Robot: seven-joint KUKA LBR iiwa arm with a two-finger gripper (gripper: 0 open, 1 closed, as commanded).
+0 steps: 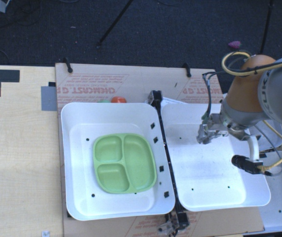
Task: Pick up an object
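Dark carpet with cables fills the top of the frame; below it a pale wooden surface [17,147] carries two white bins. At centre left, the left bin [77,191] holds a green divided plate [125,163], the likeliest thing to pick. Something orange [118,100] peeks behind that bin's far rim. At right, the gripper [206,135] hangs over the right bin [215,181]; whether it is released or clenched I cannot tell. The reach seems barely begun: next, crossing leftward to the plate's rim.
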